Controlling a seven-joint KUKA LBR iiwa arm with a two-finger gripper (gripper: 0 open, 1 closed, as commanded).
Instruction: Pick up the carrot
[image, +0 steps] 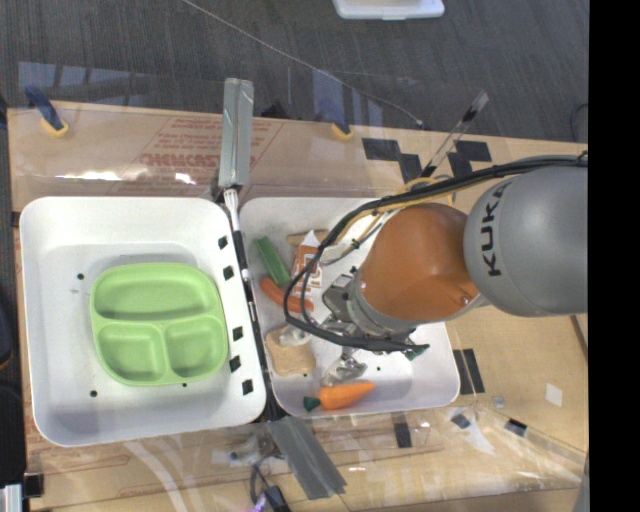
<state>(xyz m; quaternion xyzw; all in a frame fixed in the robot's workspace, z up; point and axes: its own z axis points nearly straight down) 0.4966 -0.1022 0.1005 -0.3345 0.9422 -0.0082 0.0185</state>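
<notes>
The carrot (340, 395), orange with a green stub at its left end, lies flat near the front wall of the right bin (440, 380). My gripper (347, 368) reaches down from the orange-banded wrist and sits just above the carrot's middle, very close to it. The arm's bulk hides the middle and right side of that bin.
Left of the gripper, the right bin holds a tan bread-like piece (289, 356), a small orange piece (272, 292), a green vegetable (272, 258) and a white and orange carton (306, 262). A green divided plate (157, 322) lies in the left bin (50, 300).
</notes>
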